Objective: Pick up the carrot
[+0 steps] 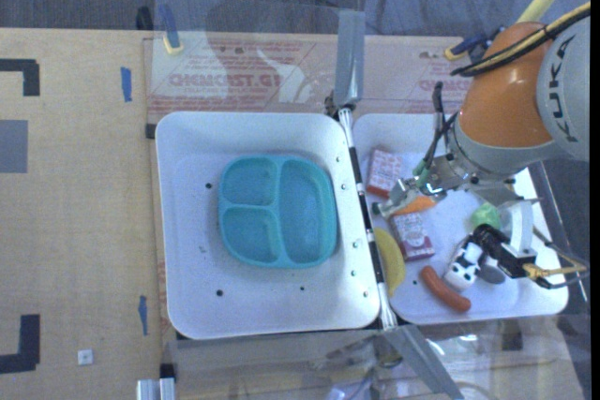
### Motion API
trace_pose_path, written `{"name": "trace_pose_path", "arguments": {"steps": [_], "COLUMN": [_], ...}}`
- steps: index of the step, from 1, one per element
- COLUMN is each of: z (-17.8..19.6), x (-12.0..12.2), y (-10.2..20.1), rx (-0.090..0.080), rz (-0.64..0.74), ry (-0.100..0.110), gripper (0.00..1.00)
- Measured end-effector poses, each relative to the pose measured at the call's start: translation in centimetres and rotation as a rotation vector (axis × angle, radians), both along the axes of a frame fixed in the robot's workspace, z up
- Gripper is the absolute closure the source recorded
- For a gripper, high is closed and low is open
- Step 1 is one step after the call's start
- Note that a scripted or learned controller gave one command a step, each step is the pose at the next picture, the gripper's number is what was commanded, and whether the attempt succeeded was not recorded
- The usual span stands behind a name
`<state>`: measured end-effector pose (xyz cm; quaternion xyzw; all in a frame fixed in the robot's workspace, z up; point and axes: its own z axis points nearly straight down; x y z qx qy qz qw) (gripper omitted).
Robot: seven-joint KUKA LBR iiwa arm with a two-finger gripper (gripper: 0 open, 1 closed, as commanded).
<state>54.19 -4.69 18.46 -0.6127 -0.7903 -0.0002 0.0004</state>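
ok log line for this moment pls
arm: over right bin | gripper: low beside carrot | hold: not confirmed | nearby: red box, banana, sausage | left bin: teal plate

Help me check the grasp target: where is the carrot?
In the right bin, at the gripper, the carrot lies just above a pink packet.

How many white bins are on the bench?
2. One white bin sits on the left holding the teal divided plate; the other white bin sits right beside it, with the toy food.
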Motion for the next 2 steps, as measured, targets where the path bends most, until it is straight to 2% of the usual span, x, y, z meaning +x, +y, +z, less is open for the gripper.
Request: {"name": "trace_pose_path", "arguments": {"steps": [1, 2], "z": [-7.9, -6.9], "x": [2.6, 2.7], "y": [-5.2, -5.5], "rx": [-0.001, 0.0], "rz": [-0.024, -0.029], "ry": [-0.002, -0.005], "gripper": [0.0, 1.0]}}
